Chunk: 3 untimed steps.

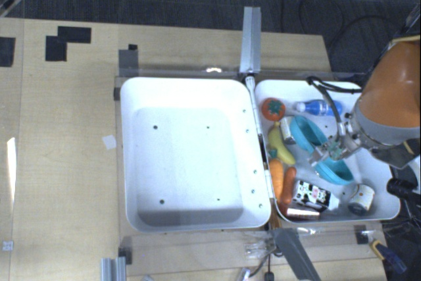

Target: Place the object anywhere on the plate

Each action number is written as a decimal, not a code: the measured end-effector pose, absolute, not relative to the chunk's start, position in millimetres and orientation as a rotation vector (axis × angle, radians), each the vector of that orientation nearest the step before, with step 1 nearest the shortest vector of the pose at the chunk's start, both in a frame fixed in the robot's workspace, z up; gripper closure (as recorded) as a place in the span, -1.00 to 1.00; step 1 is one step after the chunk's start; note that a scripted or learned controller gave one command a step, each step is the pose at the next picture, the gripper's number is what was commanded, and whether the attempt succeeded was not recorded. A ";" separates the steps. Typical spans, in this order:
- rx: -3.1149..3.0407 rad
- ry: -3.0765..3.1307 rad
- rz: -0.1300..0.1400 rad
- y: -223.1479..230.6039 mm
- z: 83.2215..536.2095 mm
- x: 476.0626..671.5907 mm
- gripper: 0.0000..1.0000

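Observation:
In the right bin (385,210) a blue plate (304,131) lies tilted near the middle, and a second blue dish (337,172) sits just below and to its right. My gripper (331,151) hangs over the gap between these two blue pieces, reaching in from the right under the orange band (395,92). Around them lie a red tomato (273,108), a yellow banana (281,148), an orange carrot (277,179) and a clear bottle with a blue label (318,107). Whether anything sits between the fingers is hidden.
A black-and-white box (311,195) and a small grey cup (361,197) lie at the right bin's front. The left bin (191,151) adjoins it across a shared rim. Cables run behind the bench and along the right bin's back edge.

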<state>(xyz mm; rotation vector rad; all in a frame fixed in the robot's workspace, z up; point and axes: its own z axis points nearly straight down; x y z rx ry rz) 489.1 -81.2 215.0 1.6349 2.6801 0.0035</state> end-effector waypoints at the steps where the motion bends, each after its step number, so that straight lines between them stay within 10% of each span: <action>1: 1.634 2.679 0.005 -81.3 215.8 489.6 -1.00; 3: 2.052 2.377 0.004 -33.2 184.4 487.8 -1.00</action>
